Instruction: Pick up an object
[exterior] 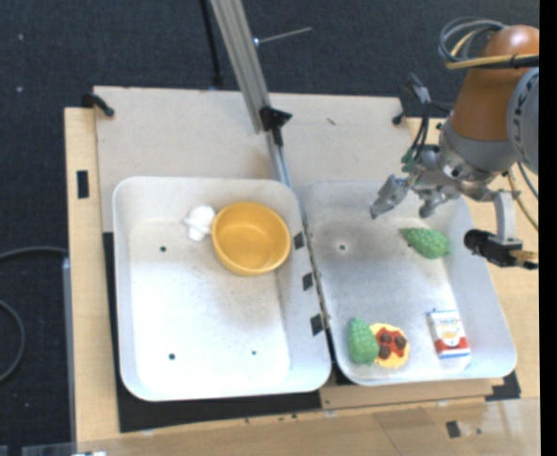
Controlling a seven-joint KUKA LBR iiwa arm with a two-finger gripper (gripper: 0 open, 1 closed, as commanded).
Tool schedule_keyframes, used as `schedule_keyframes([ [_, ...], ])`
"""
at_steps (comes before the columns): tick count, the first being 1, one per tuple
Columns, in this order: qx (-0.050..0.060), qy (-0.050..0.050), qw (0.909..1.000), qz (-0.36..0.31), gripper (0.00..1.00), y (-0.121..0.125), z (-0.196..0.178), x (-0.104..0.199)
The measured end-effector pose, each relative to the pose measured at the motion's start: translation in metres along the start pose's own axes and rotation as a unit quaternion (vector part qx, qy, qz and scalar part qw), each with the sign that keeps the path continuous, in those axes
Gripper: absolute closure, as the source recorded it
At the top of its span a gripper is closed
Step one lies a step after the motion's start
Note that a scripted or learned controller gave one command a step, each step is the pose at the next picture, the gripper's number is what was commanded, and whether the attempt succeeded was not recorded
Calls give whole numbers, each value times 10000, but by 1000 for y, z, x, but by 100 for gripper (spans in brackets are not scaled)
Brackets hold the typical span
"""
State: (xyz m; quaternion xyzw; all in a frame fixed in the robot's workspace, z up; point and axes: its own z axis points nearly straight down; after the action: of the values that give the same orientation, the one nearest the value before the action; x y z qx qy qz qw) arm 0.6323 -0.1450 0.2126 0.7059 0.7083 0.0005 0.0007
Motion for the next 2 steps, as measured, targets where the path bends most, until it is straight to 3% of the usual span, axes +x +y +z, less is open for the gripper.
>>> schedule_keyframes([
  [1, 1, -3, 10000, -2, 0, 0, 0, 0],
  [2, 35, -11, 10000, 21, 0, -6, 62, -3],
])
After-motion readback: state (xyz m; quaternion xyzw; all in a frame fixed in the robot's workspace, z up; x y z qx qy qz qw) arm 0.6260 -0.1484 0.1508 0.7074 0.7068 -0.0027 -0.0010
